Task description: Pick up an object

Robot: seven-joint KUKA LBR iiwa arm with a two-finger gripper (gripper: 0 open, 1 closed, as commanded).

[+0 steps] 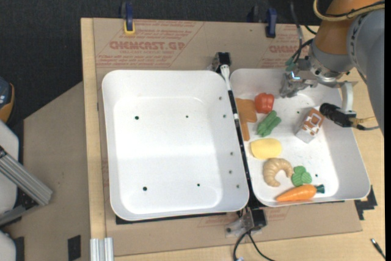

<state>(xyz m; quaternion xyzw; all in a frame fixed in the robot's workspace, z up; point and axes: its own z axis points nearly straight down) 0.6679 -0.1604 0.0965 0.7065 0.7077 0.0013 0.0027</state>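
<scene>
Brown board on a dark carpeted floor carried two white bins side by side, and every loose thing lay in the right bin [348,156]; the left bin [122,131] sat beside it. Nearest the camera, along the right bin's front edge, lay a carrot [297,193] with its long axis running roughly from nine to three o'clock. Just behind it sat a small green vegetable [301,176] and a croissant [277,170], then a yellow lemon-like piece [266,148]. Farther back came a green pepper [268,124], an orange-brown slab [246,115] against the bin's left wall, a small boxy block [310,123], and a red tomato [264,102]. At the far end the gripper [294,84] hung over the bin's back corner, and whether it was parted or closed could not be told at this size; nothing showed in its hold. The relation that mattered, as I judged it, was this: the tomato lay closest, at about eight o'clock from the gripper, with the block at about five o'clock, while the carrot lay well apart toward six.
</scene>
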